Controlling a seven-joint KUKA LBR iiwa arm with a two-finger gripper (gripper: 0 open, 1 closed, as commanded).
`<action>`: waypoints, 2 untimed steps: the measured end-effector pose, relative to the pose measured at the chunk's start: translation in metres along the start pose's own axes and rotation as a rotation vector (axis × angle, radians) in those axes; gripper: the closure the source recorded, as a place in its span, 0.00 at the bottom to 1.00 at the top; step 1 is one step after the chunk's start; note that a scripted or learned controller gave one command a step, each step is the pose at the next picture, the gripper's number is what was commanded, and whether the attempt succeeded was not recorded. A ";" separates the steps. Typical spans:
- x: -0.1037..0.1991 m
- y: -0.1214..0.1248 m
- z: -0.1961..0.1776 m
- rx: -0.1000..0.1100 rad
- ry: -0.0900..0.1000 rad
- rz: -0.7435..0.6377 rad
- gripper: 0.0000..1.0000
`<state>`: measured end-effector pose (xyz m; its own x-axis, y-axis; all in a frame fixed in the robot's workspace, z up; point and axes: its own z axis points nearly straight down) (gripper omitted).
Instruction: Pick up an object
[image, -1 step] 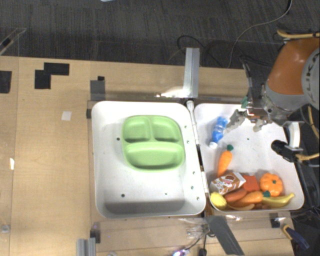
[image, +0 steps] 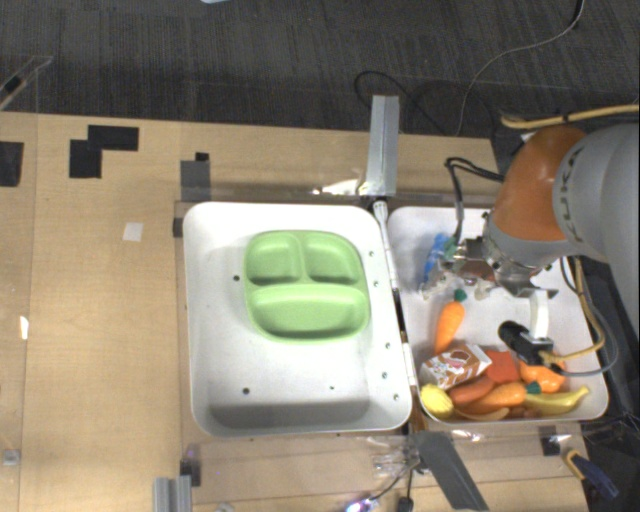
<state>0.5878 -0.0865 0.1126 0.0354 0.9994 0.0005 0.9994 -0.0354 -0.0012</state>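
Note:
My gripper (image: 468, 272) hangs over the upper middle of the right bin (image: 415, 230), under the grey wrist with its orange band. Just below it lies an orange carrot (image: 448, 325), its green top pointing up toward the gripper. A blue object (image: 435, 257) lies to the gripper's left, close to the bin's left wall. I see nothing lifted off the bin floor.
Along the right bin's front edge is a pile of toy food: a snack packet (image: 455, 367), a yellow lemon (image: 435, 402), red and orange pieces (image: 490, 391) and a banana (image: 562, 401). The left bin (image: 215, 300) holds a green divided plate (image: 305, 282).

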 end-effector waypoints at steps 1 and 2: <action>0.001 -0.015 0.023 -0.014 0.000 0.031 0.00; 0.040 0.003 -0.071 -0.005 -0.001 -0.315 0.00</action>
<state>0.5923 -0.0464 0.1838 -0.2763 0.9611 -0.0007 0.9611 0.2763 0.0033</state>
